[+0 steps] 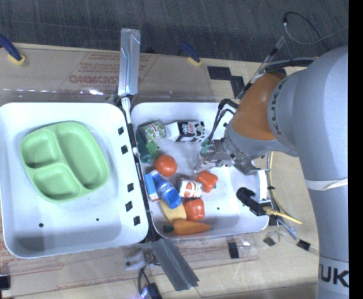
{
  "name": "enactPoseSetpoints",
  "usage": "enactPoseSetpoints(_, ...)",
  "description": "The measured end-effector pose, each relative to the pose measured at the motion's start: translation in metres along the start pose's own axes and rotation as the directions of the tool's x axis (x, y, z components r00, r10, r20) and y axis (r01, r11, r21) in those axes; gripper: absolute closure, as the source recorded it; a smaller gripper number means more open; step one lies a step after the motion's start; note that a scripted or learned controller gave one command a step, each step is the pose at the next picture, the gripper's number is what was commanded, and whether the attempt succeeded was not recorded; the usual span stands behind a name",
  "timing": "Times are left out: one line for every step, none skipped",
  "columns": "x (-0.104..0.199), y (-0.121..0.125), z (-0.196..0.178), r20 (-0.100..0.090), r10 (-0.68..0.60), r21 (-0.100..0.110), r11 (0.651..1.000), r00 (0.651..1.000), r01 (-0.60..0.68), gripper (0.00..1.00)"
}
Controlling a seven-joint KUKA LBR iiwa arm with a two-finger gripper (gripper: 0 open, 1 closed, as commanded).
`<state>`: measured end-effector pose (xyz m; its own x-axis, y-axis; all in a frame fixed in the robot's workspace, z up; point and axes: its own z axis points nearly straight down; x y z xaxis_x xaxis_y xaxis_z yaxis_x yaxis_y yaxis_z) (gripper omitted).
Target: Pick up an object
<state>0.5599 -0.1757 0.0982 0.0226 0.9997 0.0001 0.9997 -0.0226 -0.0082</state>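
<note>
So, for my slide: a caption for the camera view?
Gripper above toy food in right bin; green tray in left bin.

A cluster of small toy foods is seen in the right bin (246,220): a round orange-red tomato (165,165) near the left wall, a blue bottle (167,192) below it, red peppers (194,209) toward the front, and an orange carrot (190,227) laid flat along the front edge.
</note>
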Motion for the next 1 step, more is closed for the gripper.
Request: enactPoseSetpoints(0.0001, 0.0, 0.0, 0.0, -0.001, 0.0, 1.0, 1.0, 0.001, 0.0)
